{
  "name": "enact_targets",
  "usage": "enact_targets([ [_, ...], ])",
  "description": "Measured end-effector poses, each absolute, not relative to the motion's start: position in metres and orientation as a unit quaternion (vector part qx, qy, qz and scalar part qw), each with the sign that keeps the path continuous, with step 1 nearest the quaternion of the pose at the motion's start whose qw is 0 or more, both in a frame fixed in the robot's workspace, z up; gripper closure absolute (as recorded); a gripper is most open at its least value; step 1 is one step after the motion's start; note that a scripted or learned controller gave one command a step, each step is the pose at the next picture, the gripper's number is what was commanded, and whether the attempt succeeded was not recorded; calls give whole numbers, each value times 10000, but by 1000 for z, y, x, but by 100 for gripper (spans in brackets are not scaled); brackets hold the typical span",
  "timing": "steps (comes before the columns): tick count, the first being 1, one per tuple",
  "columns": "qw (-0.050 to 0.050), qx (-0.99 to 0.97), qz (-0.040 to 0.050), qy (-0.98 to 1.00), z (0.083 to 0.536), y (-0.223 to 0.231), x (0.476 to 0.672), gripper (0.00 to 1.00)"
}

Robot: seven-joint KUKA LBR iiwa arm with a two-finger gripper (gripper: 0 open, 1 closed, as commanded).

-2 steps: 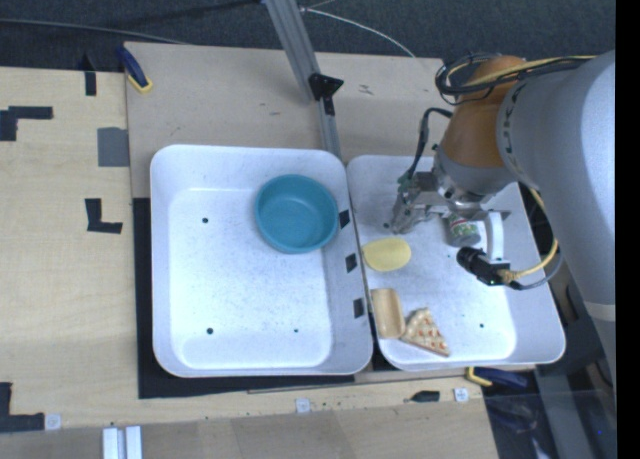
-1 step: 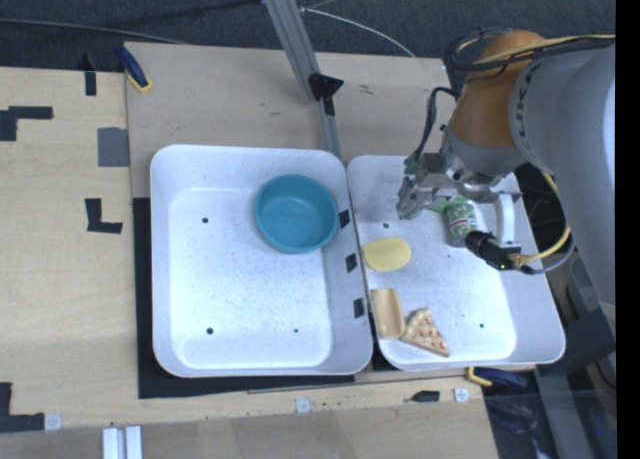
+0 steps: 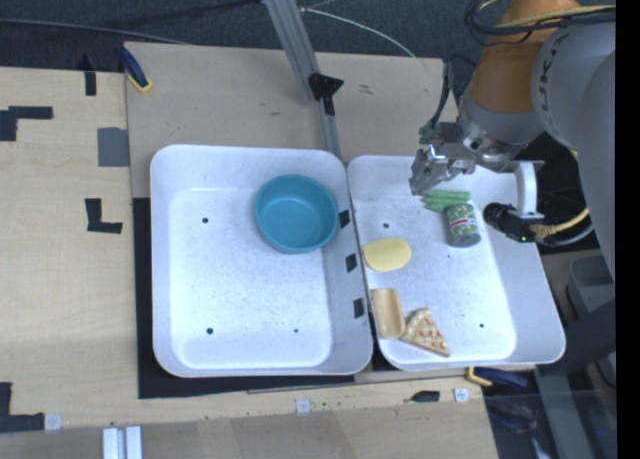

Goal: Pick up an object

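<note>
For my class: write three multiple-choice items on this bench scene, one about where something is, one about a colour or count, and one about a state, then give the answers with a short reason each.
1. Where is the bowl?
A. in the left bin
B. in the right bin
C. on the bench outside both bins

2. What colour is the bowl?
A. red
B. blue
C. white

3. How does the green can lie relative to the gripper?
A. lifted clear above the bin
B. resting in the right bin beside the gripper
C. inside the bowl

Answers: 1 A, the bowl sits near the back of the left bin. 2 B, it is plainly blue. 3 B, the can rests on the floor of the right bin, just right of the gripper.
</note>
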State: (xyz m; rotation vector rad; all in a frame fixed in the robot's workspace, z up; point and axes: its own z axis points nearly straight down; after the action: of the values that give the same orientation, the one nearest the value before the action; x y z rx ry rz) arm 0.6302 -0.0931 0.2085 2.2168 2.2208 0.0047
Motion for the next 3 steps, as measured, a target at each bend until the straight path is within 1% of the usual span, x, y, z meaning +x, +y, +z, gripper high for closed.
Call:
enact_targets([
  [1,-4,7065,-1,7077,212,-93,630,100],
  [2,-15,7049,-3,7093,206,-35,629,100],
  [3,-13,7046,0,7096,202,22,637,100],
])
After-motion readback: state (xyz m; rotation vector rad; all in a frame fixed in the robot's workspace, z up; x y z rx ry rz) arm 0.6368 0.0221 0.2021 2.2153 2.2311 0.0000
